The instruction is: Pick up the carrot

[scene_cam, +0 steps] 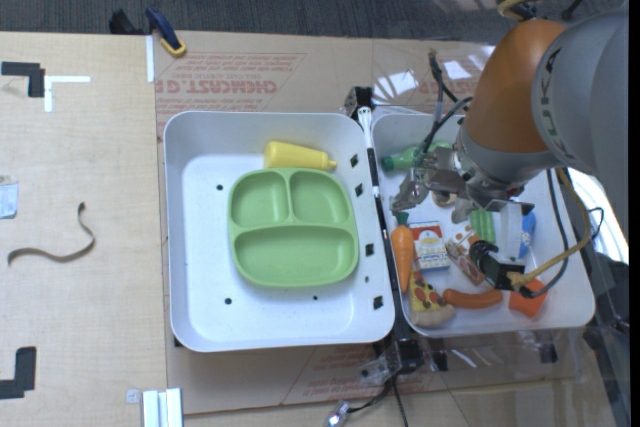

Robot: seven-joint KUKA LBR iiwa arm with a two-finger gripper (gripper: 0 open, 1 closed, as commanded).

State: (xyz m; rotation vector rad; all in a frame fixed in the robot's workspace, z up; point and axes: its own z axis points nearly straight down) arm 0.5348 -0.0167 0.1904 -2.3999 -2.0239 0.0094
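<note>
Grey arm (560, 85) bent low over right bin (570, 310), fingers' (440, 190) state unclear, above carrot (403, 255).

Right bin crowded, left bin roomier around its plate

We see the carrot (402, 257) lying against the left wall of the right bin (570, 310), hemmed by that wall on one side and a small red-and-white carton (431, 246) just beside it on the other; a pizza slice toy (425, 300) sits at its lower end. The arm (540, 95) hangs over the bin's upper half, covering much of the floor there. In the left bin (190, 245), a green divided plate (294, 227) takes the middle, with a yellow bottle (297, 155) at its upper edge; white floor shows along the left and bottom. The bench (75, 215) to the left lies mostly bare.
</note>
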